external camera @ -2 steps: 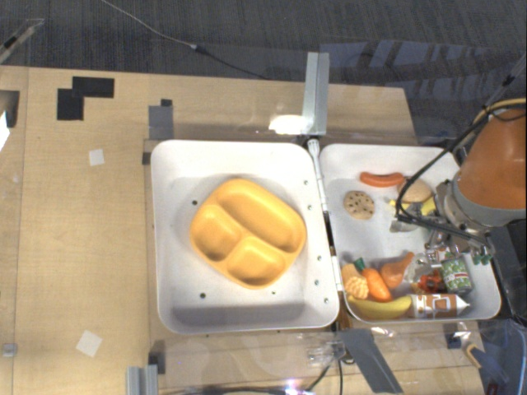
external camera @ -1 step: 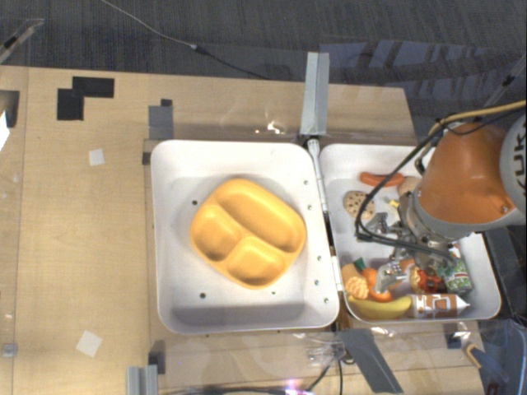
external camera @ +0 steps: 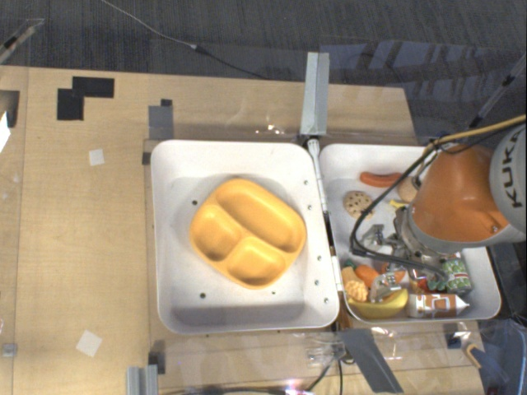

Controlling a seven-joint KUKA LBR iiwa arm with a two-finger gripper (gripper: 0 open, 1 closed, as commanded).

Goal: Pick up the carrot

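Observation:
In the near left corner of the right bin (external camera: 412, 153), the carrot (external camera: 387, 283) shows as a small orange piece within a cluster of toy foods. My gripper (external camera: 389, 260) hangs low right over that cluster, below the arm's orange band (external camera: 457, 196). The wrist and cables cover part of the carrot and the items around it. Whether anything is held is hidden from this angle.
The left bin (external camera: 173, 303) holds a yellow divided plate (external camera: 247, 230). The right bin also holds a red sausage (external camera: 377, 178), a spotted cookie (external camera: 356, 202), a banana (external camera: 384, 306), an orange fruit (external camera: 356, 290), a bottle (external camera: 436, 305) and a green can (external camera: 454, 275).

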